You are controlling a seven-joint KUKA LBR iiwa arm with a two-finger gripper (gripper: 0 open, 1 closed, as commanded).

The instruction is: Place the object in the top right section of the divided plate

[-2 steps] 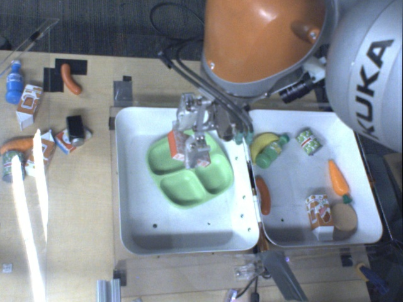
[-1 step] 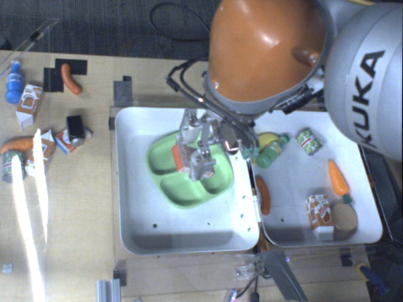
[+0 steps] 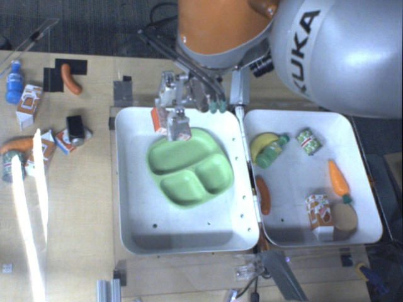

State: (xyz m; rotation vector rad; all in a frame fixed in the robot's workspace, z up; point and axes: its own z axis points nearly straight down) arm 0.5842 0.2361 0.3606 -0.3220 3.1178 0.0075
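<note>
A light green divided plate (image 3: 189, 165) lies in the left bin (image 3: 135, 187), tilted so its large section faces the upper left and two smaller sections the lower right. My gripper (image 3: 174, 121) hangs over the plate's upper left rim, near the bin's back wall. A small red and white carton (image 3: 158, 119) sits right against the gripper's left side, partly hidden by it. Whether the carton is gripped or merely beside the gripper cannot be made out.
The right bin (image 3: 362, 168) holds a banana (image 3: 262, 141), a green bottle (image 3: 271, 153), a small green carton (image 3: 308, 141), a carrot (image 3: 338, 177), a sausage (image 3: 262, 194), a juice carton (image 3: 319, 214) and a brown round item (image 3: 345, 218). Loose toys lie on the bench at the left.
</note>
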